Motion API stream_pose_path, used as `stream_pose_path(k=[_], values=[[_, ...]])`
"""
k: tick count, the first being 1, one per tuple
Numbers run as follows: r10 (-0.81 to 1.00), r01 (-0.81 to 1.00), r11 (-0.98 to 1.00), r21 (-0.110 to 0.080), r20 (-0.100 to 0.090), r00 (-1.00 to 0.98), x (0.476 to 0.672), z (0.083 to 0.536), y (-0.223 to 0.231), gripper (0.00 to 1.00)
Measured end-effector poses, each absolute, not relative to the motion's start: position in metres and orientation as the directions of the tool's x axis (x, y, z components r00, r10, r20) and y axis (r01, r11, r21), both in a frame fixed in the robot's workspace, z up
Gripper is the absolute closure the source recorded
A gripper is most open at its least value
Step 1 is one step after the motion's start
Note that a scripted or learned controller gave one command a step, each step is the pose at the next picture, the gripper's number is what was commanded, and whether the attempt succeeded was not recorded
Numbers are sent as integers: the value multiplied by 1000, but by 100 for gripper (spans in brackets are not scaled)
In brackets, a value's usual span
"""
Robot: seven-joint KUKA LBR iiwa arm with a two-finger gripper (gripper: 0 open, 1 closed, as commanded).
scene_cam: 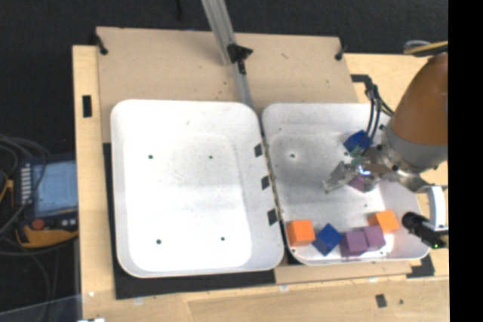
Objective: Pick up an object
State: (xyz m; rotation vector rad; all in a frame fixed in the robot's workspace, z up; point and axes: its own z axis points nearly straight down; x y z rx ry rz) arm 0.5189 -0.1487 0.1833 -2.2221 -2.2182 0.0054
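The arm reaches into the right bin (302, 124) from the right, and my gripper (346, 174) hangs low over the bin's middle right. A blue block (356, 141) lies just behind the gripper, close to the wrist. A small purple piece (366, 184) shows right beside the gripper, partly hidden by it. Along the bin's front edge lie an orange block (301, 231), a blue block (327, 238), two purple blocks (361, 241) and another orange block (386, 220). I see nothing clearly held.
The left bin (189, 185) is a plain white tray beside the right one. A metal post (215, 4) rises slanting from behind the bins. A pendant with cables (45, 196) sits off the bench at the left.
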Motion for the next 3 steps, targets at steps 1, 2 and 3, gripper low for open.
stream_pose_path(k=[1,2,3], values=[[1000,1000,-1,-4,-1,1,508,131,-151,0],[1000,1000,-8,6,0,8,511,145,-151,100],[1000,1000,3,8,-2,-3,514,209,-152,100]])
